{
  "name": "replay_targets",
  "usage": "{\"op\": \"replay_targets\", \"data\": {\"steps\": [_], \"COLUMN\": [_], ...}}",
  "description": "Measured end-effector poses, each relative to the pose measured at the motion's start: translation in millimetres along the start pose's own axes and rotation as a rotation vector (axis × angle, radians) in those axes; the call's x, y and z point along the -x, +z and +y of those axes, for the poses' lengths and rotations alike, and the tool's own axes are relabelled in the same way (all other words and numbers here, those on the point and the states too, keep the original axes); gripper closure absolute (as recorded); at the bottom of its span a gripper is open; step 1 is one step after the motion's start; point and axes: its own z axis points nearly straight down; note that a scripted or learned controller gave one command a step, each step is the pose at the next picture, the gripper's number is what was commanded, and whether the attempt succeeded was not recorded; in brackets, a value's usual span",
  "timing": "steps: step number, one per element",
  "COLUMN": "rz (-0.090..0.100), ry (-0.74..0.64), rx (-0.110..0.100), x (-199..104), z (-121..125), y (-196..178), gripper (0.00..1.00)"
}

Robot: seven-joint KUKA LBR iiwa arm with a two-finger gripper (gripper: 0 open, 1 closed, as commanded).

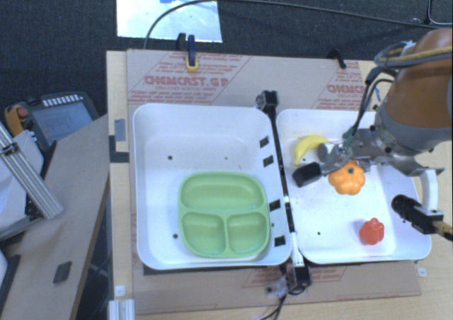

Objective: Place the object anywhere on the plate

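A green divided plate (pixel 223 214) lies in the left bin (pixel 156 127), toward its front. In the right bin (pixel 403 244) an orange pumpkin-shaped toy (pixel 347 179) rests near the middle. A yellow banana (pixel 308 146) lies to its upper left, and a red pepper-like toy (pixel 371 231) sits nearer the front. My gripper (pixel 318 168) reaches in from the right and hangs low over the right bin, between the banana and the orange toy, close against the toy's left side. Nothing is visibly held in it.
A black divider strip (pixel 278 170) runs between the two bins. The arm's grey wrist and orange band (pixel 417 99) cover the right bin's far right corner. A black fitting (pixel 416 214) of the arm juts over the bin's right rim. A teach pendant (pixel 60 120) sits at left.
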Motion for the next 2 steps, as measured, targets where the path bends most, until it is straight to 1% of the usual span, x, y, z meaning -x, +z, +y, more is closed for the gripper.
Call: {"op": "replay_targets", "data": {"steps": [1,2], "rz": [0.000,0.000], "ry": [0.000,0.000], "rx": [0.000,-0.001], "x": [-51,-105], "z": [9,32], "y": [-1,15], "gripper": [1.00,1.00]}}
